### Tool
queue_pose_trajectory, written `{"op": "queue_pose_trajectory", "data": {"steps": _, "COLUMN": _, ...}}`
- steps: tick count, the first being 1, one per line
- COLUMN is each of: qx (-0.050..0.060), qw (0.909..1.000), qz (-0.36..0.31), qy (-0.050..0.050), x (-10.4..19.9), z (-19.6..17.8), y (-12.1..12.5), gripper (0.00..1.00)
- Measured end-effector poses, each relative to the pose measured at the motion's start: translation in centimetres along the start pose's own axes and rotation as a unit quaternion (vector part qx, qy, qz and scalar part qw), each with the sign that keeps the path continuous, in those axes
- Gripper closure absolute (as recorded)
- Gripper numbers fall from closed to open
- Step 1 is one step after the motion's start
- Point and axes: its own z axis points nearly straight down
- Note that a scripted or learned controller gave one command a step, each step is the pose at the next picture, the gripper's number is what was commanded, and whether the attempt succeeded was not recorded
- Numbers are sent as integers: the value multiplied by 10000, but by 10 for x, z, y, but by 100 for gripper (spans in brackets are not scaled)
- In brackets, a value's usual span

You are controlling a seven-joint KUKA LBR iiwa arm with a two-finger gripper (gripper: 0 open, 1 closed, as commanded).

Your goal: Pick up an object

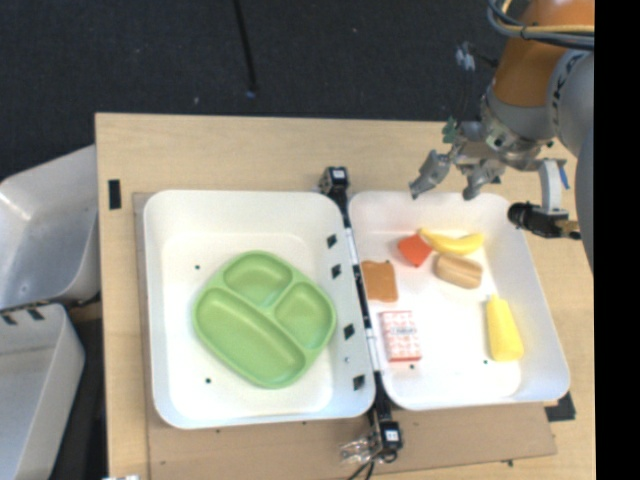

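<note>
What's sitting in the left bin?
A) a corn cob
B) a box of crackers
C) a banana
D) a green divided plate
D: the green plate lies in the left bin, while the banana and the other small items are all in the right bin.

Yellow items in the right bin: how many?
2. A curved yellow toy banana lies near the bin's far side, beside the orange-red block. A yellow corn-like piece lies nearer, toward the right wall. None looks hidden.
</note>
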Motion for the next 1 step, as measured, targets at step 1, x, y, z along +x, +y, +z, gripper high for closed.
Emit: {"op": "queue_pose_trajectory", "data": {"steps": 1, "qx": -72, "qw": 10000, "qz": -16, "qy": -11, "x": 0, "z": -10, "y": 2, "gripper": 0}}
